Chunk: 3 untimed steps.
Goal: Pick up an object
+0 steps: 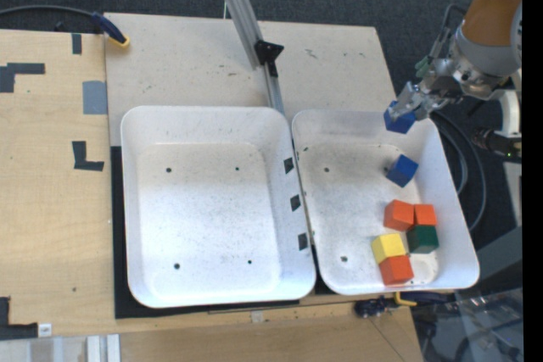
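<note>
The gripper hung above the right bin's far right rim, its fingers closed around a blue block. Another blue cube lay in the bin below, apart from the clustered blocks.

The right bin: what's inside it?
Right bin: a blue cube alone, plus clustered orange cubes, a green cube and a yellow cube. Anything beneath the cluster is hidden.

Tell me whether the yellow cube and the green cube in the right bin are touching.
Cannot tell. In the camera view the yellow cube and green cube sit corner to corner, and neither a clear gap nor clear contact shows.
</note>
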Tool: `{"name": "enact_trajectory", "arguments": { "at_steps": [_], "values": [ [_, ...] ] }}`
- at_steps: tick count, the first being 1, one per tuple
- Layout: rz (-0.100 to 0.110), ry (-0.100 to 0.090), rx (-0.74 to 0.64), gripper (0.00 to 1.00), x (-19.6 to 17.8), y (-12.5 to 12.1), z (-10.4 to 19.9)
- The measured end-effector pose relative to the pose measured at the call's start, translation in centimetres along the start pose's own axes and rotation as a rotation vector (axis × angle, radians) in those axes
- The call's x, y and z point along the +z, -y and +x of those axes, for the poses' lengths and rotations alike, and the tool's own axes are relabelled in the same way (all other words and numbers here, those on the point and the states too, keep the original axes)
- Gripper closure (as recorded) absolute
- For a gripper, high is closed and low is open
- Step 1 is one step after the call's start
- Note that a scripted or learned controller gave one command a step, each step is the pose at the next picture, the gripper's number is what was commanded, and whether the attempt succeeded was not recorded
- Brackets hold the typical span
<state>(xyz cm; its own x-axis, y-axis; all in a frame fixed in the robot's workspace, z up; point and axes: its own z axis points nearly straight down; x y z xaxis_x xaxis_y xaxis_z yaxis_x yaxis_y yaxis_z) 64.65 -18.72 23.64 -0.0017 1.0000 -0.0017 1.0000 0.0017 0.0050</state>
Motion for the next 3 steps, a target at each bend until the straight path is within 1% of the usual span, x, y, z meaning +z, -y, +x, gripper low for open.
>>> {"name": "enact_trajectory", "arguments": {
  "at_steps": [1,2,3],
  "values": [
    [0.002,-0.001,0.0,1.0,-3.8,-0.1,0.0],
    [0.006,-0.002,-0.004,1.0,-4.0,0.1,5.4],
    [0.008,-0.003,-0.004,1.0,-2.9,-1.2,10.5]
  ]
}}
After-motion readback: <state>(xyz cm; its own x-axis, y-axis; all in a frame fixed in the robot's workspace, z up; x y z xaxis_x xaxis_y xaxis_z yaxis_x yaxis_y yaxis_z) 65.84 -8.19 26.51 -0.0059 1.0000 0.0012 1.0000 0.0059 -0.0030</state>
